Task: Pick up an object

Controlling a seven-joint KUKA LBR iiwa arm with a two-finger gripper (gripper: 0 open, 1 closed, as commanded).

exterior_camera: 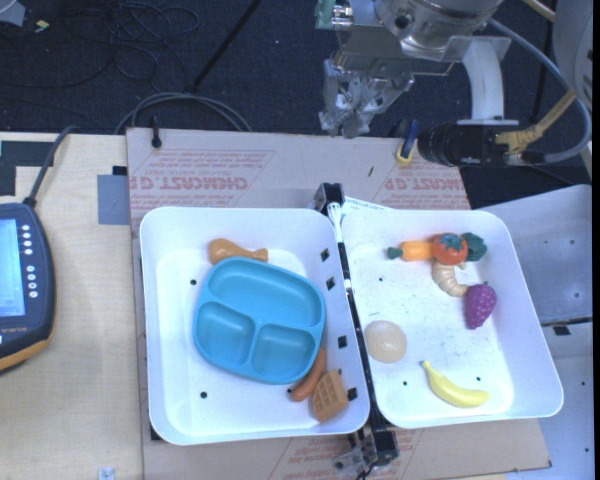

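Nothing picked up so far: jaws (pixel 352 118) hanging high beyond the bins, gap impossible to tell, nothing visibly between them. Banana (pixel 454 386), grapes (pixel 480 304) and egg (pixel 386 341) lying in the right bin (pixel 535 368), all still to grasp. Mirrored red lettering on cardboard (pixel 240 173), seemingly "CHEMCRAFT".

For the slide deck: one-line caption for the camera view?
Grey arm's gripper raised behind two white bins: blue divided plastic plate in the left bin, yellow toy banana in the right bin.

"CHEMCAST" upside down on cardboard sheet (pixel 250 173)
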